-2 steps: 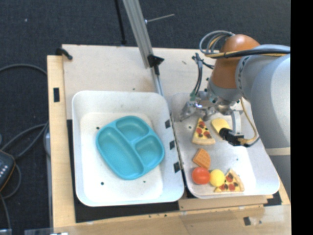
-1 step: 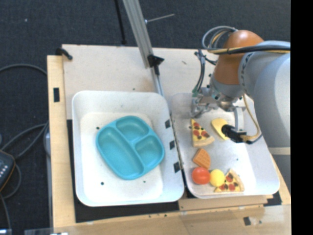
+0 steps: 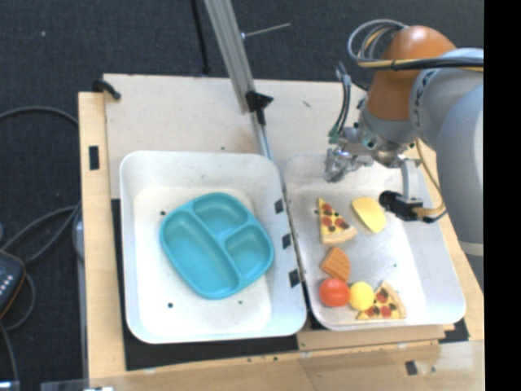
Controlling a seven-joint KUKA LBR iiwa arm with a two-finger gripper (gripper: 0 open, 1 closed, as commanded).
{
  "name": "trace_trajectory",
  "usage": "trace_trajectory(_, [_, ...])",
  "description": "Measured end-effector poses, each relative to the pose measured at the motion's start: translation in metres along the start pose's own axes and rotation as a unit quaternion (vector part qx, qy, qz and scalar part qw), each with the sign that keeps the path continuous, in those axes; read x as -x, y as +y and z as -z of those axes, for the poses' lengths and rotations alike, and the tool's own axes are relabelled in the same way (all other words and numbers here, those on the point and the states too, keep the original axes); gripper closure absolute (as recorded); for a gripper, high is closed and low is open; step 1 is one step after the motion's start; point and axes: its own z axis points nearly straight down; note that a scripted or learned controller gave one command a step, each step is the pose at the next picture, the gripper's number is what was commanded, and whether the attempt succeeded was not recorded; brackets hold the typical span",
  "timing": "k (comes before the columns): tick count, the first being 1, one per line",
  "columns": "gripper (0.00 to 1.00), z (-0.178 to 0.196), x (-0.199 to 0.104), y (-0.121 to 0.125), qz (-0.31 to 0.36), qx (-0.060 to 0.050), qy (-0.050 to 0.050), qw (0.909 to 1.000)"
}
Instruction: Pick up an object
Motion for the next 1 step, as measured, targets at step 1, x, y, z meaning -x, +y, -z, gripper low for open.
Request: trace_trajectory(1, [1.00,0.0510,0.0022,0.0017,0.000,0.000,0.000,1.0000])
